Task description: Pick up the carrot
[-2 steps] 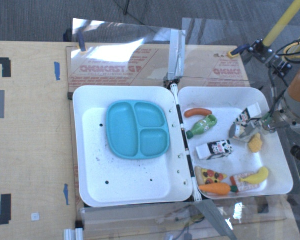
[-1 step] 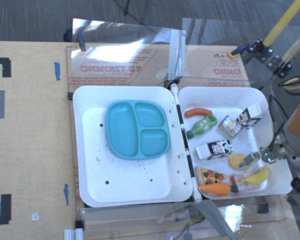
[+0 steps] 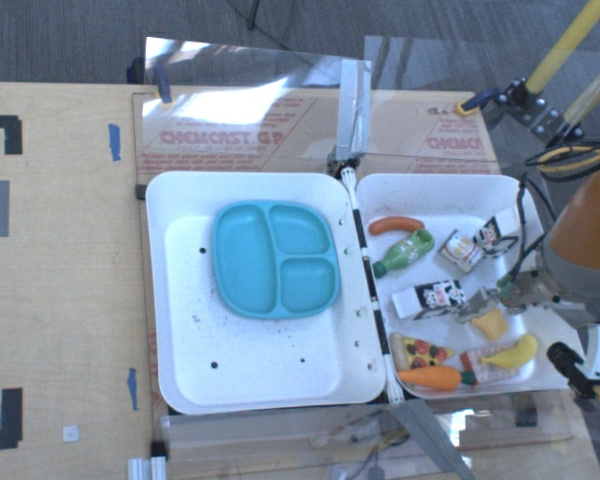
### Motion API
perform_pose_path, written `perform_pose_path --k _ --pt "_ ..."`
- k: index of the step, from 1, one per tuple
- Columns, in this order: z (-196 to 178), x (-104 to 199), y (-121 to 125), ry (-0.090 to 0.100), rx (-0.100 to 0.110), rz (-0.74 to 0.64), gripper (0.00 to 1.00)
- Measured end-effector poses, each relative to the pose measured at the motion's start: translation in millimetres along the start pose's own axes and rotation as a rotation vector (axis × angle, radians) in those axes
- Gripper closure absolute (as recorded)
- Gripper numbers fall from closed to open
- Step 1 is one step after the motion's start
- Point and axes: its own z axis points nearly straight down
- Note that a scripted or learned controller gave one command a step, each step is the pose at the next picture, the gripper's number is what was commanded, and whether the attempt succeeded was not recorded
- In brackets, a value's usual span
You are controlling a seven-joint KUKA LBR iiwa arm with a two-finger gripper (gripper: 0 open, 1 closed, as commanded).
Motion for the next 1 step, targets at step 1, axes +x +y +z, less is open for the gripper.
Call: perform_pose_path --k 1 --pt "-10.7 -2.6 1.5 -0.007 -0.007 0.002 1.00"
